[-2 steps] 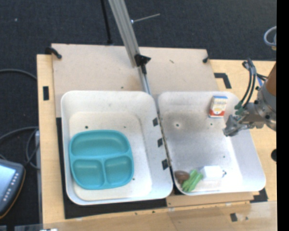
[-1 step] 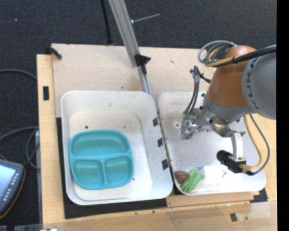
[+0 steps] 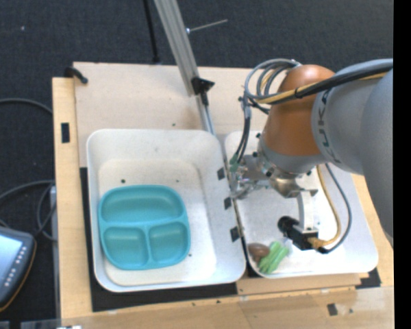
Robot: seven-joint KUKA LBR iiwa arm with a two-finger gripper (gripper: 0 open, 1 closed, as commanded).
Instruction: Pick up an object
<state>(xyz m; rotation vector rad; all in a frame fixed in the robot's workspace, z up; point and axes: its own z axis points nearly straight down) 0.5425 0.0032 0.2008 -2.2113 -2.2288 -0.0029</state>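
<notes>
While my arm (image 3: 356, 115) hangs over the right bin (image 3: 362, 251), my pincer (image 3: 257, 180) sits low by that bin's left wall, close to the ridge where the two bins meet. I cannot tell whether it is spread or pressed together, since the wrist and its cabling cover it from above. I see nothing held in it.

Candidates for the pick: a green oblong thing (image 3: 277, 255) and a brown rounded thing (image 3: 259, 251). They are touching or nearly so, tucked into the near-left corner of the right bin. Both lie near the pincer but closer to the bin's front rim, not under it. The left bin (image 3: 157, 149) carries a teal divided tray (image 3: 144, 226), lying flat, well apart from me. The desk (image 3: 123, 94) beneath is pale board.

Judgement: this is the approach step, with no grasp made yet. The next move calls for a short shift toward that near corner, then a descent centred on one item. The corner is awkward. Two walls stand close, and the pair crowd each other, so closing on one may nudge the other or catch the rim. The green piece looks the easier target, being longer and further from the left wall. I would close across its narrow width.
</notes>
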